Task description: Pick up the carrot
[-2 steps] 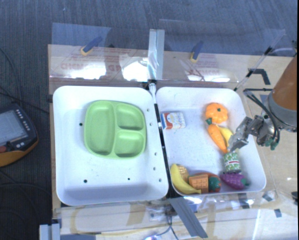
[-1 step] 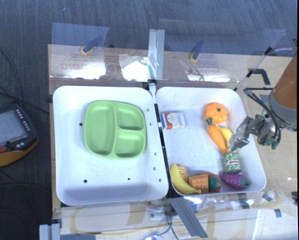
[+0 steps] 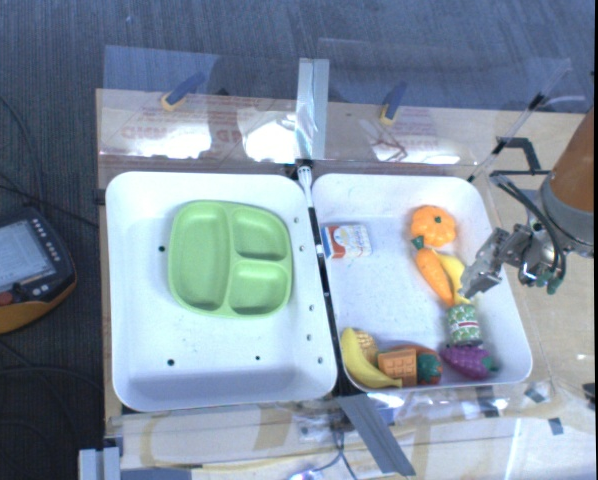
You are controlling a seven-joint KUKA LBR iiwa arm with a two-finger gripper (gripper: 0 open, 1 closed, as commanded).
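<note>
**Gripper at right rim of right bin, carrot just beside it**

We see two white bins side by side on the bench. The left bin (image 3: 139, 368) carries one green divided plate (image 3: 231, 258), set toward its far half; bare floor runs along the near and left edges. The right bin (image 3: 379, 298) has open floor across its middle and far-left part; things crowd its right side and near edge.

The carrot (image 3: 436, 274) lies in the right half of the right bin, nearer the right edge than the centre. Its long axis runs diagonally: one end toward the far-left, touching or just under an orange round fruit (image 3: 433, 225), the other end toward the near-right. Which end is the tip, we cannot tell. A yellow piece (image 3: 453, 266) sits against its right side.

The gripper (image 3: 482, 271) hangs over the right rim, fingers slightly apart with nothing between them, tips just beside the carrot's near-right end. Contact unclear.

Count, right bin: one carrot, one orange fruit, one small white carton (image 3: 346, 239) near the left edge, one banana (image 3: 362, 360) at the near-left corner, one green-topped item (image 3: 463, 322), one purple grape bunch (image 3: 469, 359) at the near-right corner, one brown-orange block (image 3: 401, 363) beside the banana.
</note>
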